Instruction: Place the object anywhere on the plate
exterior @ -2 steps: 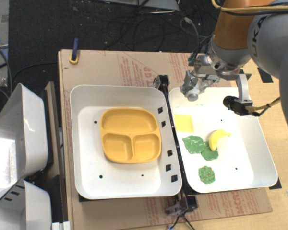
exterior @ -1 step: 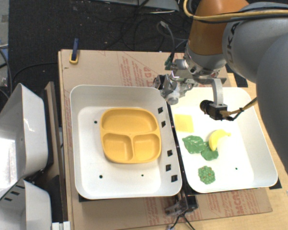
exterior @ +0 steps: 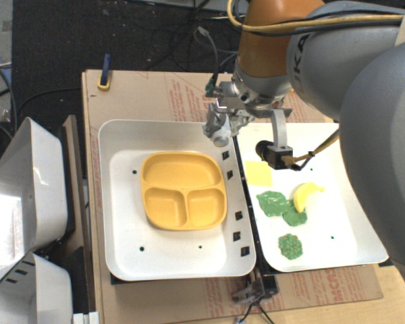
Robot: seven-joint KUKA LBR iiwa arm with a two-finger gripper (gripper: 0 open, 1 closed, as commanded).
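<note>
gripper [exterior: 219, 128] hovering at the seam between bins, its grip state impossible to tell. yellow banana [exterior: 308, 194] lies in the right bin beside a green leafy toy [exterior: 277, 203], possibly touching. risk: snagging both; divided yellow plate [exterior: 184, 190] waits left.

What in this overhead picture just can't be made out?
- Gripper: too small and blurred in the camera view to read.
- Right bin: far corner covered by the grey arm.
- Green pieces: blobs, too small to identify.
</note>
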